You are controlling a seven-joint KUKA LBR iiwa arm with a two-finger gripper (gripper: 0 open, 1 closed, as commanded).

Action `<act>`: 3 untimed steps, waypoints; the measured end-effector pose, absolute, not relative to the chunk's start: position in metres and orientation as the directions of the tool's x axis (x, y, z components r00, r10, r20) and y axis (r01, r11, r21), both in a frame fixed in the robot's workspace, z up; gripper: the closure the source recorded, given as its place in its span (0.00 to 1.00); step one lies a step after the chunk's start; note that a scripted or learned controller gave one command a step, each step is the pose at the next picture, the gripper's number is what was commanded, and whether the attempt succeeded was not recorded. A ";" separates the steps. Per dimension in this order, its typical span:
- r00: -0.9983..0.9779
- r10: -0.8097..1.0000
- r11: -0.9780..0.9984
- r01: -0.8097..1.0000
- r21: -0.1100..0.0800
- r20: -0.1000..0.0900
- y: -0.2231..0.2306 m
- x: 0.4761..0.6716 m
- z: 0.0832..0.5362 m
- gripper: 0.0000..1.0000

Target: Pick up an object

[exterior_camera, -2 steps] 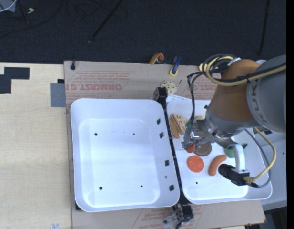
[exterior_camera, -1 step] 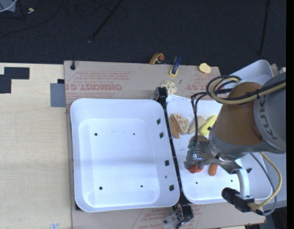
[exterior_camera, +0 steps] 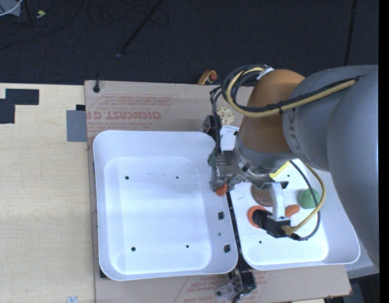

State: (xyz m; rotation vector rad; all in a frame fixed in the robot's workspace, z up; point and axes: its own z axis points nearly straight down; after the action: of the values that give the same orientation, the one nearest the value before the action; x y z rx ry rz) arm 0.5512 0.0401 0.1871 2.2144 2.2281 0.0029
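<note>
Camera view is taken from above, and the right bin point(exterior_camera: 345, 248) is used as the landmark. The gripper point(exterior_camera: 220, 183) is seen low over that bin's left wall, just beside the seam with the left bin point(exterior_camera: 112, 163). Whether its claw is open or closed cannot be told, since it is hidden under the wrist.

Several small objects are seen inside the right bin: a green object point(exterior_camera: 308, 197), an orange piece point(exterior_camera: 290, 211) just beside it, and a red-orange ring point(exterior_camera: 253, 215) nearer the bin's middle. A small orange bit point(exterior_camera: 222, 190) is seen right at the gripper, but no hold on it can be confirmed.

All these objects are judged to lie rightward of the claw, deeper into the right bin, the ring being nearest.
</note>
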 end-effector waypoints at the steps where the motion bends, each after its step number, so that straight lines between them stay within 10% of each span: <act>1: -0.009 1.000 0.009 1.000 0.008 0.003 0.145 0.610 0.269 1.00; 2: -0.004 1.000 0.004 1.000 -0.014 -0.002 0.195 0.611 0.131 1.00; 3: -0.004 1.000 0.004 1.000 0.015 0.006 0.230 0.634 0.346 1.00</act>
State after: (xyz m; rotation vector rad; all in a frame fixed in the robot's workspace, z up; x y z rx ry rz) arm 0.6340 0.2299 0.3463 2.2123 2.2215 0.0229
